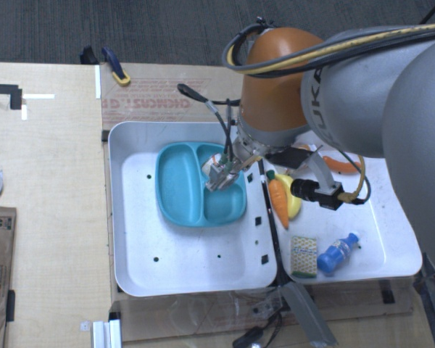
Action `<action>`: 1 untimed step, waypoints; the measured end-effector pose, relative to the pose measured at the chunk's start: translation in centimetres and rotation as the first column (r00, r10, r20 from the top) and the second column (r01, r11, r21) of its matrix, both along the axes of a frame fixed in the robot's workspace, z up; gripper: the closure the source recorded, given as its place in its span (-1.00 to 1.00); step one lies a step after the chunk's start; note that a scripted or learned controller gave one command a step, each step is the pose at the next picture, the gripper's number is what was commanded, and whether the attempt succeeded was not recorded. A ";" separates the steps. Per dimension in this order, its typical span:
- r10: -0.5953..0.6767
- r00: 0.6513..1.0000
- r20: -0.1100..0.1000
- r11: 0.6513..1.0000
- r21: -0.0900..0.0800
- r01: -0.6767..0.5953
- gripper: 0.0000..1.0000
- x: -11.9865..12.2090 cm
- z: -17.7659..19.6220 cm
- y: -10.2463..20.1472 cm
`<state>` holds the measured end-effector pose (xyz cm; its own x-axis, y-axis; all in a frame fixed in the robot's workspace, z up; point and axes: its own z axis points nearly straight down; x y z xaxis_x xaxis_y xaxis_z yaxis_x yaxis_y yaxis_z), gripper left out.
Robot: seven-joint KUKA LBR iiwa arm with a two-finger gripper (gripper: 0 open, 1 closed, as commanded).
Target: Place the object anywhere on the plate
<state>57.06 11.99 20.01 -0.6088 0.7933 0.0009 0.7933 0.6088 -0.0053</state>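
A blue divided plate (181, 187) lies in the left white bin (141, 259). My gripper (220, 175) hangs low over the plate's right-hand compartment, close to its right rim. A small pale and greenish shape sits at the gripper tip, too blurred to name. The orange band and grey arm (290, 85) fill the space above and to the right, hiding the back of the right bin.
The right bin (377, 256) holds an orange carrot (278, 200) beside a yellow item (294, 205), a blue bottle (336, 253), a tan packet (304, 256) and an orange piece (341, 165). A black divider (269, 216) runs between the bins.
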 end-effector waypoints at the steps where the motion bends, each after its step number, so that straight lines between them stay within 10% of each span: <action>1: -0.001 1.000 0.000 1.000 0.000 0.001 -1.00 0.0 0.0 0.0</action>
